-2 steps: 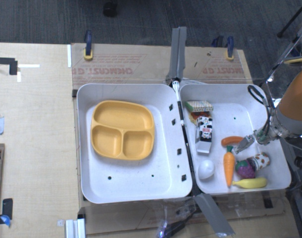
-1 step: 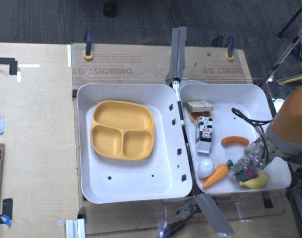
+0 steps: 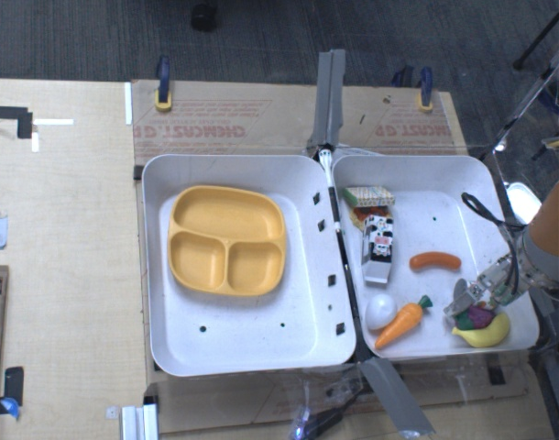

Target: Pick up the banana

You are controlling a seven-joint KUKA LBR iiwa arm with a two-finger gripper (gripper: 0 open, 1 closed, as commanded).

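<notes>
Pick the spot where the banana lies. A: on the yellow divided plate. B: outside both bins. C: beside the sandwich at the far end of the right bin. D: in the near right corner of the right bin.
D: the banana lies in the right bin's near right corner, just under the gripper.

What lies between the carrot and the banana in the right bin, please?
In the camera view, between the carrot and the banana lies bare white bin floor, up to the gripper and a purple item.
</notes>
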